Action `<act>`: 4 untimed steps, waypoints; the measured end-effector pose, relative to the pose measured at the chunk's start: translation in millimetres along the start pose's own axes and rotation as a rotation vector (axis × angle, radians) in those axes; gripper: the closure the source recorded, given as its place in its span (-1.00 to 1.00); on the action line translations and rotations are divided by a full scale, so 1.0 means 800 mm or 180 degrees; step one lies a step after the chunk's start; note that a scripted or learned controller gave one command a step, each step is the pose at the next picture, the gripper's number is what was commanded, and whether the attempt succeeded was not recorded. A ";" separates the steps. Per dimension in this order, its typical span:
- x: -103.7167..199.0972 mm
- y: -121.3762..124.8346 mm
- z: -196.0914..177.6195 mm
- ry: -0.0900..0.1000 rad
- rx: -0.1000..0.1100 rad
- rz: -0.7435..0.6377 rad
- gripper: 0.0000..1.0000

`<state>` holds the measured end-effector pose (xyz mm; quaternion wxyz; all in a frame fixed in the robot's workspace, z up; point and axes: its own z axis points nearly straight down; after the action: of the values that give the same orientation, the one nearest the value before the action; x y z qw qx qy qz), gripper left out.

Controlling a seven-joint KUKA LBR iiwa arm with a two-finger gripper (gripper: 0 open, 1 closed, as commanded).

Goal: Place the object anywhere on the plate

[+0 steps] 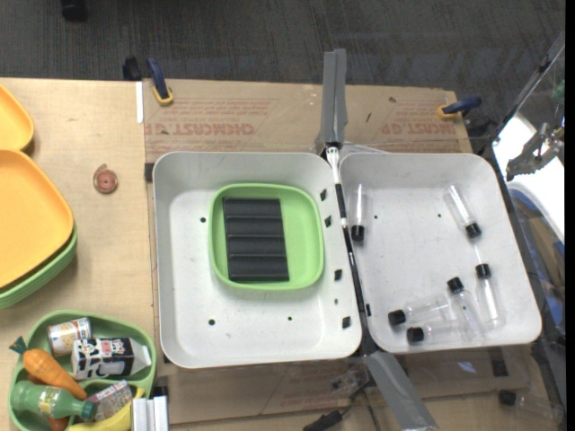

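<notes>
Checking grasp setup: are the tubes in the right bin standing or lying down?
Lying down: tubes rest flat on the right bin floor, black caps pointing sideways.

Left bin (180,268) and right bin (422,200): white plastic, smooth, semi-gloss, with light scuffing in the right bin. Plate (308,241): green plastic, smooth, slightly glossy. Ribbed insert (256,238) on the plate: dark grey, matt, probably rubber or foam. Tubes (459,206) in the right bin: clear plastic, glossy, with black matt caps. Sheet (225,119) under the bins: brown cardboard, matt, printed. Table (90,133): pale wood, smooth. Yellow plates (31,214) on the table: smooth plastic, low sheen.
</notes>
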<state>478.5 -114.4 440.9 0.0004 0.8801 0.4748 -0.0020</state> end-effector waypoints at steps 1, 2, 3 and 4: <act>-0.040 0.026 0.001 -0.0002 0.0004 0.0408 -1.00; -0.075 0.049 0.001 -0.0003 0.0007 0.1408 -1.00; -0.095 0.063 0.002 -0.0002 0.0008 0.1807 -1.00; -0.112 0.073 0.001 -0.0003 0.0008 0.2206 -1.00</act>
<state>478.4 -221.6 440.0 0.0001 0.9890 0.1477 -0.0027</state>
